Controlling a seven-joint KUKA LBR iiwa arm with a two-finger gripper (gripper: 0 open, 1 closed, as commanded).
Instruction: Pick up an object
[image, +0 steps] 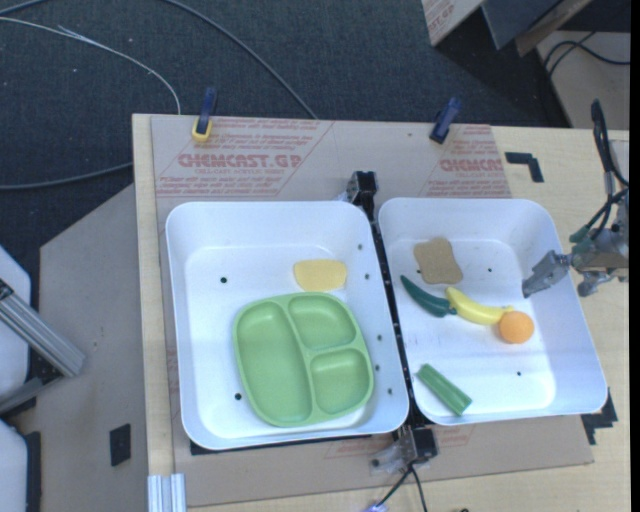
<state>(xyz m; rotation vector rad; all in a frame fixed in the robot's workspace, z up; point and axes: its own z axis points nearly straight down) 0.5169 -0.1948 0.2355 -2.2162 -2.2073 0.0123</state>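
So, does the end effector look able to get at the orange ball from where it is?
Probably yes: the end effector sits over the right bin's far edge, the orange ball lies uncovered nearby, only the banana touching it.

Right bin: tan slice (437, 261), green pepper (426, 297), banana (473, 307), orange (515, 327), green block (443, 389).

Right bin (560, 395): bare floor open along the near and far walls, while brown pad (437, 261), dark green piece (425, 297), banana (473, 307), orange ball (515, 327) and green block (443, 389) crowd its middle; left bin (200, 250): green divided tray (302, 357) and yellow piece (320, 274) fill the centre.
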